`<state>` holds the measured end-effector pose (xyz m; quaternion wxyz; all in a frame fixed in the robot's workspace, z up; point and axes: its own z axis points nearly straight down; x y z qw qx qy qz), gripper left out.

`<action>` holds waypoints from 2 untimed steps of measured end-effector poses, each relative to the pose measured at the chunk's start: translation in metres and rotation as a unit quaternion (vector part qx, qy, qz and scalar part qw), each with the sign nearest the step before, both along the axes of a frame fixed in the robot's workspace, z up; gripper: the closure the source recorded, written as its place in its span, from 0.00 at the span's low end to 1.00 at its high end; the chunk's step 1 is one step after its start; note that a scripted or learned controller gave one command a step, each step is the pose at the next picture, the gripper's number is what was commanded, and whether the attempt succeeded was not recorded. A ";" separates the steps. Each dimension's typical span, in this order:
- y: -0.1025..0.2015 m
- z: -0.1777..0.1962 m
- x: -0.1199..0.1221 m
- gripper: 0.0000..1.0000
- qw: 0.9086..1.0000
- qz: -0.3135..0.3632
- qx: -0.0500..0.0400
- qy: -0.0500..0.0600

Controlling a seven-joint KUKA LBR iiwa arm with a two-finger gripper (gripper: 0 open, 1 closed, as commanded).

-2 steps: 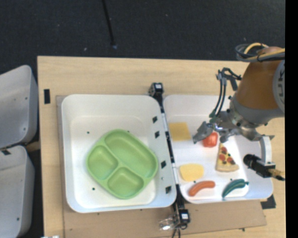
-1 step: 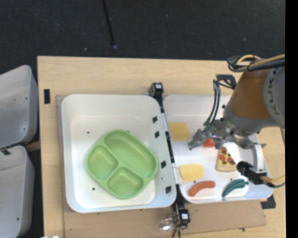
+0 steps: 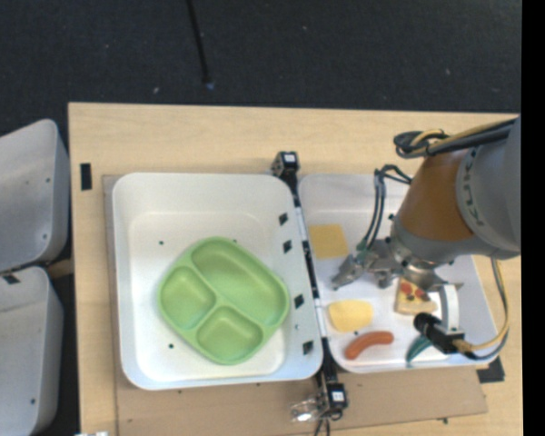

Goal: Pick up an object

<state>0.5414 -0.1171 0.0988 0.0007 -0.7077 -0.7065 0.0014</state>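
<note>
On my feed the arm (image 3: 454, 198) comes in from three o'clock and hangs over the right bin (image 3: 338, 187), its orange band just above the wrist. The gripper (image 3: 374, 271) sits low in that bin, metal parts splayed toward nine o'clock, but I cannot tell whether the fingers are spread or closed, and I see nothing between them. Just off the gripper at ten o'clock lies a flat tan square (image 3: 328, 240). At seven o'clock from it rests a pale yellow piece (image 3: 350, 314), and below that, near the bin's six o'clock edge, a red sausage (image 3: 370, 343). A small toast-like piece with red spots (image 3: 412, 298) lies at four o'clock, close under the wrist. In the left bin (image 3: 127, 243) a green divided plate (image 3: 222, 300) sits tilted, on the desk (image 3: 91, 134).
</note>
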 end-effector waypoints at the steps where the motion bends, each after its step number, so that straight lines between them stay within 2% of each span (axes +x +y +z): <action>1: -0.001 0.014 0.001 1.00 1.000 -0.003 0.001 -0.002; 2: -0.005 0.058 0.007 1.00 1.000 -0.001 0.000 -0.004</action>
